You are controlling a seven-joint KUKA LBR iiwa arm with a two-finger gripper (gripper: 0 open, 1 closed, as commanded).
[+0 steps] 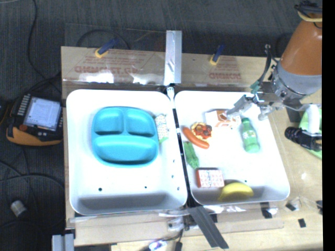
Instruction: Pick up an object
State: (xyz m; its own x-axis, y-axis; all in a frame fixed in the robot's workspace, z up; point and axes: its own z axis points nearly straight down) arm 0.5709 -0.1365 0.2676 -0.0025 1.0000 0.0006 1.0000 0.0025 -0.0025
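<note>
Plainly, nothing is gripped yet. Left bin (78, 156) holds a blue tray (125, 135). Right bin (280, 166) — hot dog (195, 137), pickle (190, 154), box (210, 178), banana (235, 191), green bottle (249, 135) toward its right edge. The gripper (252, 104) hangs near the back-right corner — open or closed, cannot tell. Best descend centred across the bottle's width.

Arm over right bin, toys scattered below.
Gripper (245, 104) hung above the right bin (272, 156), near a white-orange card (219, 117) and a green bottle (249, 135). A hot dog (196, 137), a green pickle (191, 154), a red box (210, 178) and a banana (235, 191) lay there too. The left bin (84, 182) held a blue divided plate (125, 135).
</note>
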